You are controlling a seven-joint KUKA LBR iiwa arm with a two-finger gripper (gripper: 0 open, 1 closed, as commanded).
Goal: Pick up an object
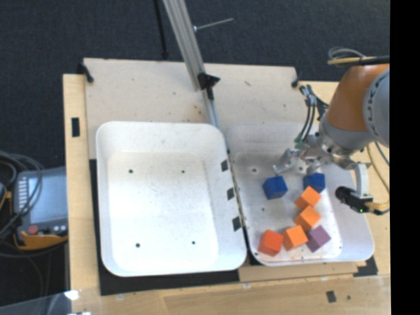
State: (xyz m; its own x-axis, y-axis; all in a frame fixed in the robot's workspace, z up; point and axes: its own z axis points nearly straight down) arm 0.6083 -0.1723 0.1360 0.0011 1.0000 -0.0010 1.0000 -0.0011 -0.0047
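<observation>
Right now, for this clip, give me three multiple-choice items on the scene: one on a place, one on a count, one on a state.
1. Where do the blocks lie?
A. In the left bin
B. In the right bin
C. On the bare bench

2. How many orange blocks are there?
A. Two
B. Four
C. Six

3. How does the purple block stand to the gripper?
A. Between its fingers
B. Lying apart from it, near the bin's front edge
C. Stacked on a blue block under it

Answers:
1 B: all the blocks sit in the right bin.
2 B: four orange ones show, at and.
3 B: the purple block rests by the front rim, well clear of the gripper, which hangs over the two blue blocks.
</observation>
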